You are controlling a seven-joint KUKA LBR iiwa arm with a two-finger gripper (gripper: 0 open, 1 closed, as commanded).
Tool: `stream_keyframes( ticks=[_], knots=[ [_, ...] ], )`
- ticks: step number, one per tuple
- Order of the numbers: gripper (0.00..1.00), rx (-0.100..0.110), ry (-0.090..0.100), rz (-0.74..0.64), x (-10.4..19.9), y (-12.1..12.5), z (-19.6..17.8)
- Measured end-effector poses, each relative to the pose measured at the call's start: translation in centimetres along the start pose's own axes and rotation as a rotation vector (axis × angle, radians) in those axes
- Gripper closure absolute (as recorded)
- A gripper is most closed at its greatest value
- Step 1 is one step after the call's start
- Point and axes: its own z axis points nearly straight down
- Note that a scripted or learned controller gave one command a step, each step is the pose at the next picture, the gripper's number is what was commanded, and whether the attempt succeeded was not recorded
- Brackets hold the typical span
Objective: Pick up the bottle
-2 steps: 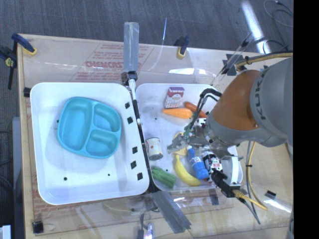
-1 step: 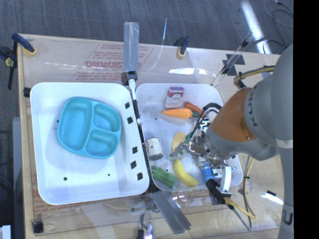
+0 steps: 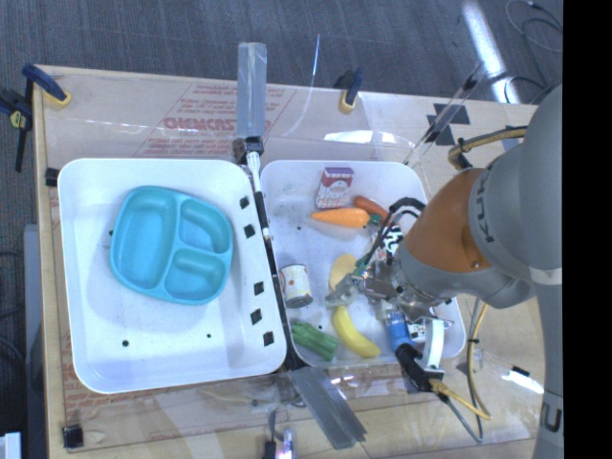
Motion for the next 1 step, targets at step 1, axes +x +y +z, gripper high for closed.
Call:
stream_keyframes(
  ticks=[1],
  knots=[
    [0.00,-0.005,-0.003,-0.105,-1.51,0.42,-9.27]
  ],
)
